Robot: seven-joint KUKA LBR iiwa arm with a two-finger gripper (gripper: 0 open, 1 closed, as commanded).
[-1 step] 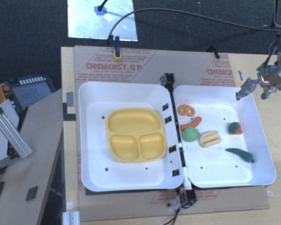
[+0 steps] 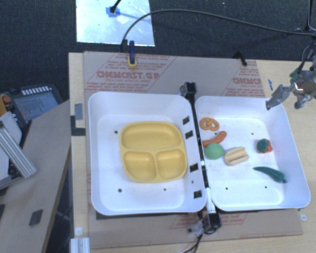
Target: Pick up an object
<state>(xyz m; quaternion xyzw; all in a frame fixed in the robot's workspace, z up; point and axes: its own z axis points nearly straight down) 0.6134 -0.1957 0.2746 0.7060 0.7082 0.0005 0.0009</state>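
Scanning left to right: right bin [image 2: 292, 141] holds pretzel [image 2: 209, 124], hot dog bun [image 2: 235, 155], then strawberry [image 2: 263, 146], nearest target. I read claw [image 2: 285, 99] prongs apart, empty, hovering over bin's far-right rim; strawberry lies at its 7 o'clock.

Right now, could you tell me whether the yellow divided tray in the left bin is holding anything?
Empty. The yellow tray shows bare yellow in all three compartments; the toy foods, such as the pretzel, lie in the right bin.
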